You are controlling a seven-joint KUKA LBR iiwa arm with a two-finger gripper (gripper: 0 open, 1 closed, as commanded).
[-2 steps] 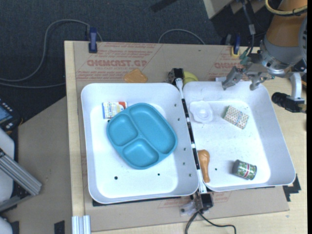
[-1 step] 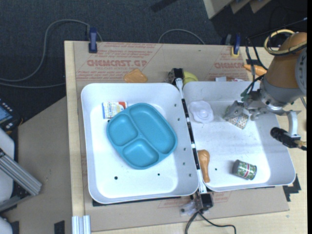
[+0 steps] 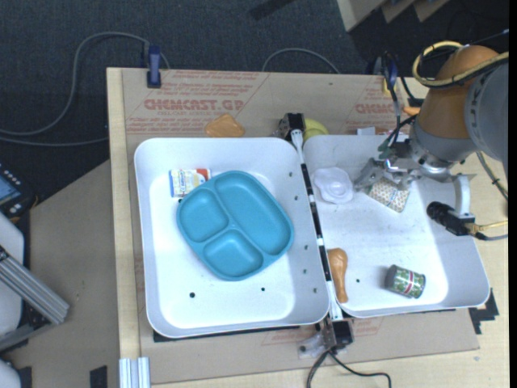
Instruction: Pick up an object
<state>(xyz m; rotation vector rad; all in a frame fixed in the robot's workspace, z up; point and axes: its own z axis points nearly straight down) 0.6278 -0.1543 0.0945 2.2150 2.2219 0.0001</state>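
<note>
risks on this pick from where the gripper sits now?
1. The gripper hangs over the small patterned packet, near the right bin's back wall; the wall could crowd the grasp.
2. The clear plastic lid lies close beside the packet, so the descent might nudge it or catch it instead.
3. The packet looks flat and light, so it may slide rather than get gripped. The green can and orange drumstick toy lie well clear.
</note>
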